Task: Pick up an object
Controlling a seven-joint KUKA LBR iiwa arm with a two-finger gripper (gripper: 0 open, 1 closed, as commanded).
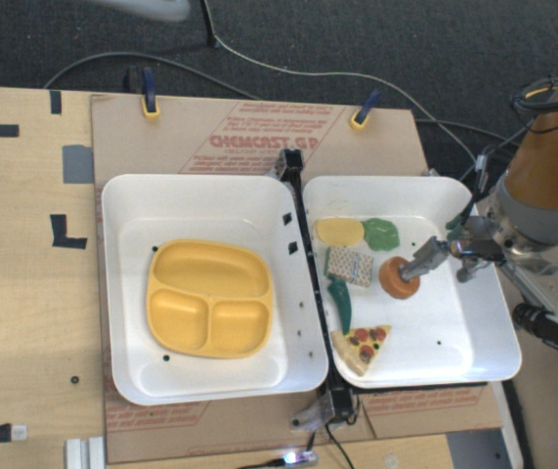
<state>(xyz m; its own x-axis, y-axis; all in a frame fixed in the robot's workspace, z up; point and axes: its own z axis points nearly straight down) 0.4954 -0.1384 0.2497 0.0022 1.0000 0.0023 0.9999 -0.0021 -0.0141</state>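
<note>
The grey two-finger gripper (pixel 413 274) reaches in from the right, its fingertip end directly over the round orange-brown disc (pixel 397 277); its finger spread I cannot tell

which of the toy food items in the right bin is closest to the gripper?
The round orange-brown piece: the gripper is right over it. The yellow piece, green piece and pizza slice all lie farther left or lower in the right bin.

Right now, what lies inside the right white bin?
In the right bin: yellow piece, green piece, patterned block, green pepper, pizza slice, orange disc. The gripper covers part of the disc.
</note>
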